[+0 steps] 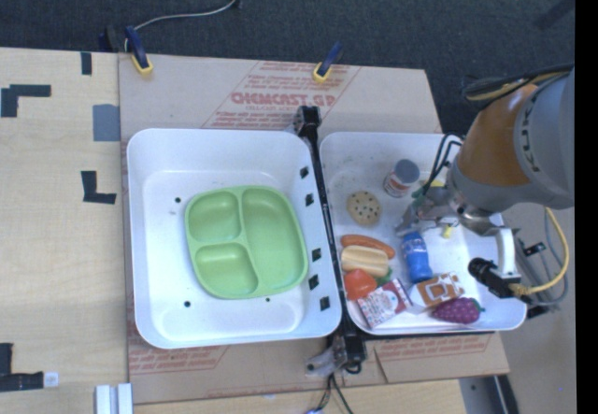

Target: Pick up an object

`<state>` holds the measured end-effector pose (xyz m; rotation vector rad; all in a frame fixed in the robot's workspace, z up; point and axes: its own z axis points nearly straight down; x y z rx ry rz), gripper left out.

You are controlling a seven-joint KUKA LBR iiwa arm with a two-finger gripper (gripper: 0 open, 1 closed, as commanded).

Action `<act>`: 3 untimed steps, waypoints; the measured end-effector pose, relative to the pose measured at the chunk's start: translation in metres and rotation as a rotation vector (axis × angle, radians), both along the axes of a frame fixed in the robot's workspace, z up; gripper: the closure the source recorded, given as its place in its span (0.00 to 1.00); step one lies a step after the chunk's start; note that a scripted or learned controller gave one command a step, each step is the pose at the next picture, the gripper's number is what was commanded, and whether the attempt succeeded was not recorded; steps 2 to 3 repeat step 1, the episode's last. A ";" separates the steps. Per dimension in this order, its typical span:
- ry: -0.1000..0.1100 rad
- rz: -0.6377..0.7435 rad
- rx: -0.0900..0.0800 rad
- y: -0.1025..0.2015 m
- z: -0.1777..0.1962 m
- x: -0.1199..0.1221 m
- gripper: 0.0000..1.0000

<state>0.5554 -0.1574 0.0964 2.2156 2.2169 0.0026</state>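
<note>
Camera view, looking down at a slant: you have two white bins side by side on the tabletop (56,216). Left bin (149,160) carries a green divided plate (247,241), lying flat near its middle.

Right bin (355,152) holds the loose items. Round cookie (363,207) sits toward the bin's 9 o'clock side. Small can (403,178) with a grey top stands near 12 o'clock. Toy hot dog (366,253) lies below the cookie, with a red tomato-like piece (360,284) just beside it toward 6 o'clock. Red-and-white packet (383,303) lies at 6 o'clock. Blue bottle (416,256) lies near the bin's centre. Brown-and-white box (439,290) sits at 5 o'clock, touching or just beside a purple grape bunch (457,311).

Arm (523,150) reaches in from 3 o'clock, orange band showing above the wrist. Tool (430,219) sits low over the right bin, just at 12 o'clock of the blue bottle, between it and the can. You cannot tell from this angle whether the tool is open or closed, and nothing is visibly held in it.
</note>
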 end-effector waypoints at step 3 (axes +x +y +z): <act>0.006 0.003 0.005 0.100 0.088 0.004 1.00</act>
